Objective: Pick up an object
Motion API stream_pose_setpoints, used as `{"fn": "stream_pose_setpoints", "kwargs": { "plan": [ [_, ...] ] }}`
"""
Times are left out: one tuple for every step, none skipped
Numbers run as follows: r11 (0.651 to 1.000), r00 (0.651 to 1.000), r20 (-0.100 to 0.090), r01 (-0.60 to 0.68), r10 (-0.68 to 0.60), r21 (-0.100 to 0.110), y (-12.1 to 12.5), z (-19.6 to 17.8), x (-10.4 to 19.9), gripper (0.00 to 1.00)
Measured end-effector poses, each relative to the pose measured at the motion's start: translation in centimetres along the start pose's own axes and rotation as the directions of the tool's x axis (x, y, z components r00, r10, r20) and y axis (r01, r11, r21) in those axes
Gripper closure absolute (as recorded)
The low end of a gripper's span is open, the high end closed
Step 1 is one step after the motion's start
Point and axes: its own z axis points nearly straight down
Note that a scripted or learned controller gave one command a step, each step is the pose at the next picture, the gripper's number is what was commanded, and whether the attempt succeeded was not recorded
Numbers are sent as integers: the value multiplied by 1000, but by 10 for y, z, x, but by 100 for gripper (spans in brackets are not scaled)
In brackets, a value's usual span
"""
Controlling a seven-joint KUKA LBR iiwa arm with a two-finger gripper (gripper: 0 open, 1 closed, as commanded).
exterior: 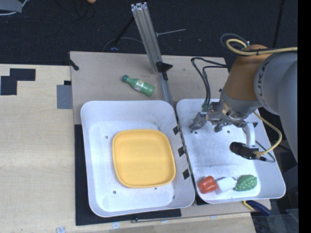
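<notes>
Along the front edge of the right bin [214, 154] lie a red pepper-like toy [207, 184], a small white object [226, 183] and a bumpy green toy [245, 182], side by side. My gripper [208, 124] hangs over the back left part of that bin, well behind these three. Its silver fingers [197, 122] stand apart, open, with nothing between them. A square yellow plate [143, 158] lies flat in the middle of the left bin [95, 125].
A small green bottle [138, 85] lies on its side on the bench behind the left bin. A slanted aluminium post [149, 33] rises behind the gap between the bins. Black clips [181, 151] mark the shared bin wall.
</notes>
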Motion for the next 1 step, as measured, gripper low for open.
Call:
{"fn": "stream_pose_setpoints", "kwargs": {
  "plan": [
    [1000,1000,1,-2,2,-3,1,-12,-1,100]
  ]
}}
